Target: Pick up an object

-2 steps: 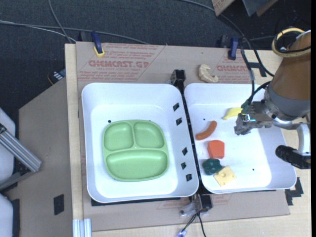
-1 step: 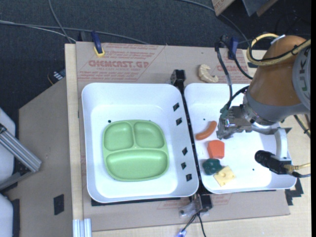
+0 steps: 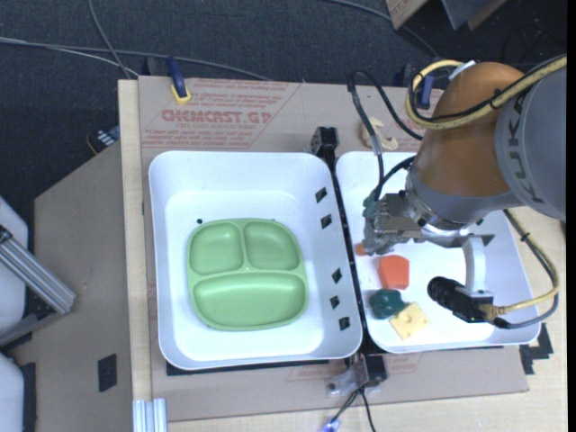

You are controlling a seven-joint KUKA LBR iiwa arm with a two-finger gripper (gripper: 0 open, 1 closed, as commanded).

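We see the gripper [image 3: 389, 232] low in the right bin [image 3: 513, 331], just above the orange block [image 3: 393, 270]; its grasp we cannot tell. The block seems light and stiff, so we take its flat sides

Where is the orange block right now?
The orange block lies in the right bin, near its left wall, just above the dark green piece and yellow piece.

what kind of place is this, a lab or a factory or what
Probably a robotics lab test bench: a KUKA arm over two white bins, toy-like items such as a green divided tray, and loose cables on dark carpet.
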